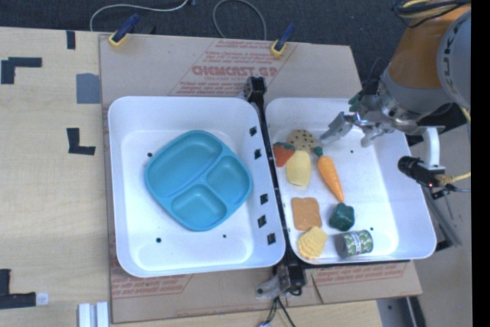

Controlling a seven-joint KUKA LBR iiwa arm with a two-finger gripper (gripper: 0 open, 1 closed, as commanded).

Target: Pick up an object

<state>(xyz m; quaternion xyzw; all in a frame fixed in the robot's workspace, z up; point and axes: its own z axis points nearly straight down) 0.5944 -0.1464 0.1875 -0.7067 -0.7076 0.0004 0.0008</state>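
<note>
A dark carpet is lying behind the pale wooden surface, where a cardboard sheet is carrying two shallow white plastic bins. I am hanging my two-finger end effector over the upper part of the right bin, its fingers spread and gripping nothing. Just below and to its left the toys are crowding together: a long orange plastic carrot, a pale yellow rounded piece, a speckled cookie and a red-orange piece. A blue divided plate is sitting in the left bin. I am judging the carrot the nearest target. The risk is that it is lying close beside the yellow piece, so a fingertip could be landing on a neighbour and pushing both aside, or the slim, smooth carrot could be slipping out as I close.
</note>
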